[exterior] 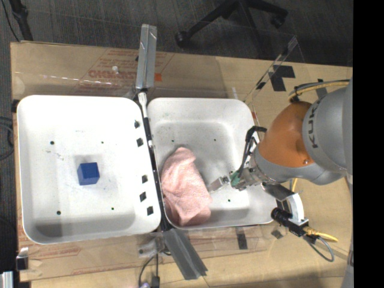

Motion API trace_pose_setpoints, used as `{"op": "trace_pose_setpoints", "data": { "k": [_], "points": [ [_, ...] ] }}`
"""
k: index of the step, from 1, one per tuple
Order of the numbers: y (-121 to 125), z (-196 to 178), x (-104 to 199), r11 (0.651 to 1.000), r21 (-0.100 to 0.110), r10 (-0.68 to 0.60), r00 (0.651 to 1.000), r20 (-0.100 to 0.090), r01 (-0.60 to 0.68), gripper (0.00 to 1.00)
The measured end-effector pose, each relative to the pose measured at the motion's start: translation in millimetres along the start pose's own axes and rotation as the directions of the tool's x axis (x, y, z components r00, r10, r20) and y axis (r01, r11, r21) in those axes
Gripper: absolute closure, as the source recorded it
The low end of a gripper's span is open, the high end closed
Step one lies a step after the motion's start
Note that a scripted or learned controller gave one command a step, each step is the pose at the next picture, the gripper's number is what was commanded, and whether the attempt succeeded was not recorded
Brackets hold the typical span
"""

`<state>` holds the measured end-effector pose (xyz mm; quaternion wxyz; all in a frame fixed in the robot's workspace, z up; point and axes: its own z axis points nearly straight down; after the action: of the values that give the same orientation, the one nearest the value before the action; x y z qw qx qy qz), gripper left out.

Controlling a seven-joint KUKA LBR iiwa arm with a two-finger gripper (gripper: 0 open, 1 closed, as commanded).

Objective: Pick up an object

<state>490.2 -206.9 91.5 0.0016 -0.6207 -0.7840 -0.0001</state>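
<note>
A crumpled pink cloth (185, 186) lies in the right bin (198, 110), against its left wall and front edge. A small blue cube (88, 173) sits on the floor of the left bin (72, 110). My gripper (223, 182) is low in the right bin, just right of the pink cloth, reaching in from the grey and orange arm (294, 146). I see nothing held between its tips.
A grey metal divider bar (144, 59) runs up from between the two bins. Black clips line the shared wall. Cardboard covers the bench around the bins. Cables and a yellow connector (312, 236) lie at the lower right. An office chair base stands on the floor behind.
</note>
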Motion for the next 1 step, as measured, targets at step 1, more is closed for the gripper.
{"op": "trace_pose_setpoints", "data": {
  "k": [1],
  "points": [
    [-2.0,-1.6,-3.8,0.999,-0.002,0.054,0.999,0.003,-0.054,0.0]
  ]
}}
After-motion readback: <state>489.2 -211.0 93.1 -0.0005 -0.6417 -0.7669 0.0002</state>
